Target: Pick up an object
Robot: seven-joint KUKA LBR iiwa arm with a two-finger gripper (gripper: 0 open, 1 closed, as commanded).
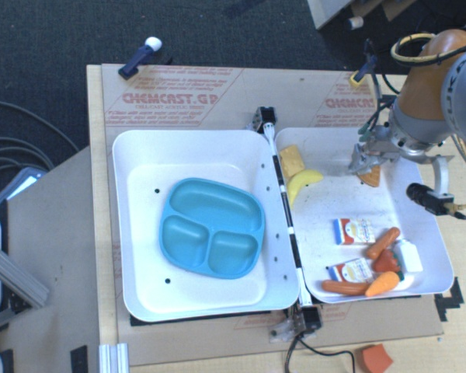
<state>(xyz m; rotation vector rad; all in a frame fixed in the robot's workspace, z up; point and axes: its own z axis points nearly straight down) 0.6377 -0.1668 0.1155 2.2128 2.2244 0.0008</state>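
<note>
Bench (179, 99): brown board with red lettering, bearing two shallow white bins side by side.

Left bin (136, 270): holds one blue divided plate (211, 228), three compartments, lying flat near the bin's middle.

Right bin (419, 231): holds the loose items.
- Orange-brown piece (370, 178), upper part of the bin, directly under the gripper (366, 164); small and wedge-like, its narrower end toward the bottom of the view, long axis roughly up-and-down in the view. The fingers stand narrow around its upper end and appear to grip it.
- Banana (302, 183), yellow, near the bin's left wall, long axis slanting from lower left to upper right, with a tan block (292, 160) just above it.
- Two small red-white-blue cartons (351, 231) (349, 270), lower middle.
- Sausage (343, 287), carrot (382, 284), and other red and white items clustered at the lower right corner.

Arm (435, 92): grey with orange band, entering from the right.
</note>
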